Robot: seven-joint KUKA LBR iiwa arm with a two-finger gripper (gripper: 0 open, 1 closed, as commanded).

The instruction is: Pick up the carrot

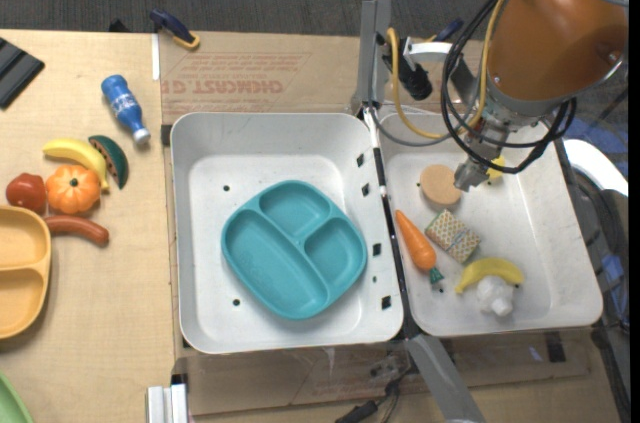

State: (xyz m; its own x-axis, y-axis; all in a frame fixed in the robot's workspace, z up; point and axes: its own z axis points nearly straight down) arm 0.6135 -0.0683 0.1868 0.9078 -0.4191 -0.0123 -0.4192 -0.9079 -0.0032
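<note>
1. The small orange plastic carrot with a green tip [416, 241] lies flat on the floor of the right-hand shallow white bin [560, 306], right of the frame's centre. It sits close to that bin's left wall and points down and to the right.

2. The grey arm with the orange band [548, 29] reaches in from the upper right. Its tool [472, 175] hangs above the upper part of the same bin, just beside a round tan disc-shaped piece [439, 185].

3. Whether the tool is released or clenched cannot be made out, because the wrist and dark cables hide its tip. Nothing can be seen held in it.

4. The tool stands up and to the right of the carrot, apart from it. Between and around them lie a patterned beige block [453, 235], a yellow plastic banana [490, 273] and a white lumpy object [495, 298].

5. Judging from this, the pick is not yet done: the carrot is untouched and at rest.

6. Left to do, as I judge it: move the tool down-left over the carrot, lower it, grip, and lift.

7. The left-hand white bin [200, 311] with its teal divided plate [293, 248] plays no part.
</note>
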